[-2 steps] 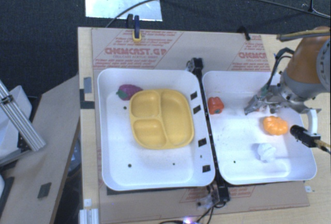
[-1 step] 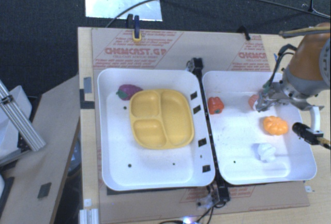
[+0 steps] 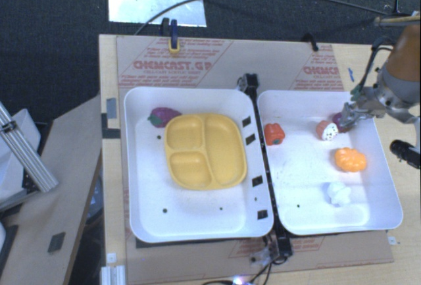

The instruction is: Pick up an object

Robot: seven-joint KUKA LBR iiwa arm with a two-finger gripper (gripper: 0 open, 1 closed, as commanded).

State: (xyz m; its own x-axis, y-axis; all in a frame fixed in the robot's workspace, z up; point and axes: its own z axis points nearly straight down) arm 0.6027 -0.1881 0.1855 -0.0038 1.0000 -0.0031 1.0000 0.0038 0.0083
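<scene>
Gripper: the grey two-finger gripper [image 3: 346, 118] is seen low over the right white bin [image 3: 381, 211], near its far right wall; whether it is spread or pressed together cannot be told.
Nearest object: a small white-and-red speckled round toy [image 3: 327, 130] lies just left of the gripper tip, seemingly touching it; no long axis can be made out.
Other objects in right bin: an orange lumpy toy [image 3: 350, 159], a white crumpled piece [image 3: 339, 193], a red pepper-like toy [image 3: 273, 133] by the left wall.
Left white bin [image 3: 151, 224]: a yellow divided plastic tray [image 3: 204, 151] and a purple toy [image 3: 163, 116] are held.
</scene>
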